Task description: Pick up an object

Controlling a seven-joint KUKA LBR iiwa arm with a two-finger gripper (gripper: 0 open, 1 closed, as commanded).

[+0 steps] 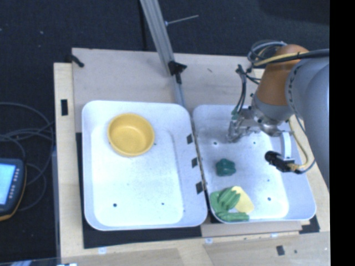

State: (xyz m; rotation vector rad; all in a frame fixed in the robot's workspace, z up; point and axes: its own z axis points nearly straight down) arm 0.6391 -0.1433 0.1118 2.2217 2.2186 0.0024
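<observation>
Over the far end of the right bin, your grey-and-orange arm hangs its gripper low above bare white floor, near the bin's far-left corner. Whether that pincer is spread or pressed together, you cannot tell from this slanting view; nothing is seen lodged in it. The likely quarry lies elsewhere in the same bin: a dark green lump sits toward the middle, apart from the gripper and nearer the bench's front, while a cluster of green and yellow toys crowds the near-left corner against the rim. In the left bin, a yellow bowl rests by the far-left corner, well away from the arm. By the look of things, your pick is not yet made: every object rests on a bin floor. What remains is the whole of it, namely settling over one item, closing on it and lifting it clear.
</observation>
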